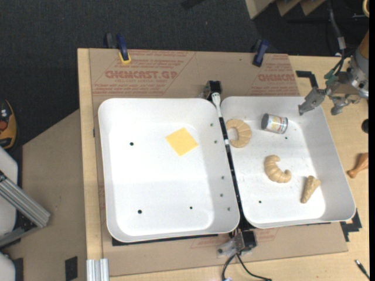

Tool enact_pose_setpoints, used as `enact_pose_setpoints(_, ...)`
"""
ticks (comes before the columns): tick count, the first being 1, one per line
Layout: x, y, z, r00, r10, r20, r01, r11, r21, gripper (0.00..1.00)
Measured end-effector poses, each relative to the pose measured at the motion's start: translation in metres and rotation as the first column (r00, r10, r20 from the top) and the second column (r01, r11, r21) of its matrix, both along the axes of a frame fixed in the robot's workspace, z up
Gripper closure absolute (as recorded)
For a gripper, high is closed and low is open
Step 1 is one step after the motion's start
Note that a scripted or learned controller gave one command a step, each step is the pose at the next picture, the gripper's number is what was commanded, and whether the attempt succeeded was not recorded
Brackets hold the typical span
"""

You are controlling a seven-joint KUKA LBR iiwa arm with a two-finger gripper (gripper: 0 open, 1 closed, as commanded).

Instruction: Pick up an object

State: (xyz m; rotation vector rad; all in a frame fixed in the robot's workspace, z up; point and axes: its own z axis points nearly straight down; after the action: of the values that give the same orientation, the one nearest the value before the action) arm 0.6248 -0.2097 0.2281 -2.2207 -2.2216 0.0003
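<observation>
My gripper (324, 105) hangs over the far right corner of the right bin (328, 157), with its fingers spread open and nothing between them. A small silver can (273, 123) lies on its side in that bin, just left of the gripper. A tan ring-shaped pastry (238, 132) rests against the bin's left wall. Near the middle lies a croissant (276, 168), and a tan cone (310, 188) sits towards the front right. A flat yellow square (181, 141) lies in the left bin (117, 174).
Both bins sit on a brown board (176, 69) held by blue clamps (123, 47) at the back. A black bracket (214, 89) stands at the far end of the seam between the bins. An orange object (358, 167) lies off the right bin's right edge.
</observation>
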Motion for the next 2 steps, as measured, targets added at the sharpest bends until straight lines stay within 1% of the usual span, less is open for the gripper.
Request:
enact_pose_setpoints(1, -0.044, 0.0, -0.098, 1.0, -0.003, -0.011, 0.003, 1.0, 0.004, 0.0)
enact_pose_setpoints(2, -0.02, 0.069, -0.14, 1.0, 0.005, -0.003, -0.005, 1.0, 0.002, 0.0)
